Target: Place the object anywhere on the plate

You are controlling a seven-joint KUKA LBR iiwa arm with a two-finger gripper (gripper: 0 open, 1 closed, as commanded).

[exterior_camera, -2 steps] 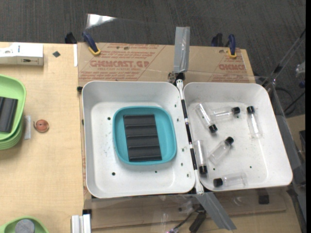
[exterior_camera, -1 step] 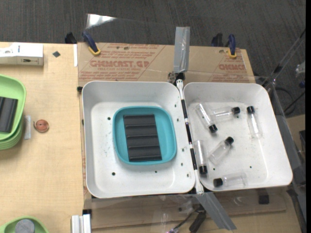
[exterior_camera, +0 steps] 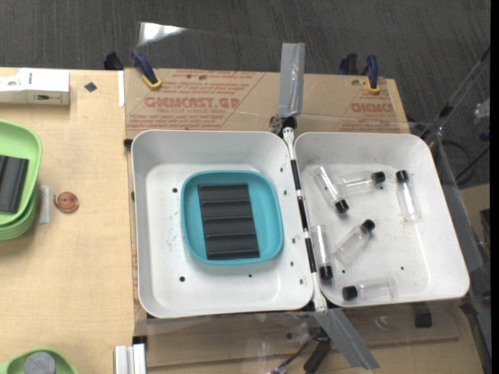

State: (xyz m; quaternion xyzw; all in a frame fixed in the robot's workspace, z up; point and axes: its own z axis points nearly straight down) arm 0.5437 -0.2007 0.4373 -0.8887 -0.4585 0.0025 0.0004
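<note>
- Bench [exterior_camera: 86, 287]: light wood.
- Two white bins on cardboard sheet [exterior_camera: 257, 96]: left bin [exterior_camera: 156, 287] at 9 o'clock of right bin [exterior_camera: 437, 279], rims touching.

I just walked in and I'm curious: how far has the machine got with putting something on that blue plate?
Nothing looks done yet. The teal plate in the left bin carries a ridged black insert but no vial. All six clear vials lie in the right bin. Nothing is being carried, so picking one and placing it remains.

Two white bins [exterior_camera: 148, 232], one teal plate [exterior_camera: 191, 209], six clear vials [exterior_camera: 355, 241]
</note>
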